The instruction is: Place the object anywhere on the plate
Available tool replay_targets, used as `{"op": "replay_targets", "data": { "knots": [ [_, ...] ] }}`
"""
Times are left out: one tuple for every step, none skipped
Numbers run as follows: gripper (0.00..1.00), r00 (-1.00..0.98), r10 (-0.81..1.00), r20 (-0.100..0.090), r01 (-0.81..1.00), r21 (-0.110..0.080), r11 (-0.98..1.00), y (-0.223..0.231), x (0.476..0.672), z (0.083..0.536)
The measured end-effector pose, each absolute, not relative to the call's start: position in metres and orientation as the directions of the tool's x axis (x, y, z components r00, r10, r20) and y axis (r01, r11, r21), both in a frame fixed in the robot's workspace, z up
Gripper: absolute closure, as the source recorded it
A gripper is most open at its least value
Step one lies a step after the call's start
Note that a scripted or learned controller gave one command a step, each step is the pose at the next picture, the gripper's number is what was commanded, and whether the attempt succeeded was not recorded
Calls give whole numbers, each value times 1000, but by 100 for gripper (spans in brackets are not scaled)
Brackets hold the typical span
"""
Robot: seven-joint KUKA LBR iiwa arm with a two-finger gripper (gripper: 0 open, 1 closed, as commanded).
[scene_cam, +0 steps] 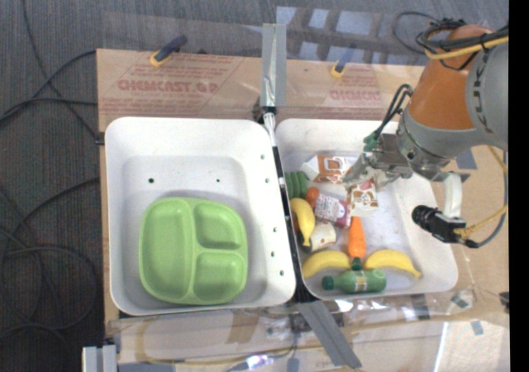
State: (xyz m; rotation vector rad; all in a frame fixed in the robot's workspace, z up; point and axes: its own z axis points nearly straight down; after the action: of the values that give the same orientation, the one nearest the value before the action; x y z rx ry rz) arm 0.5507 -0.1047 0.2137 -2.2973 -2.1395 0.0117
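Hovering hand [369, 170] just above a snack packet [362, 195], right bin [430, 267].

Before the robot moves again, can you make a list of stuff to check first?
1. Green plate sits flat in the left bin: ok.
2. Plate compartments free for a drop: ok.
3. Gripper is over the toy food in the right bin: ok.
4. An object is held between the fingers: cannot tell.
5. Small packet just below the gripper is free of the other toys: not ok, it touches its neighbours.
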Motion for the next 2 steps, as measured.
{"op": "replay_targets", "data": {
  "knots": [
    [100, -94, 996, -4, 996, -6, 94, -105, 612, 268],
    [100, -64, 998, -2, 998, -7, 64, -45, 588, 238]
  ]
}}
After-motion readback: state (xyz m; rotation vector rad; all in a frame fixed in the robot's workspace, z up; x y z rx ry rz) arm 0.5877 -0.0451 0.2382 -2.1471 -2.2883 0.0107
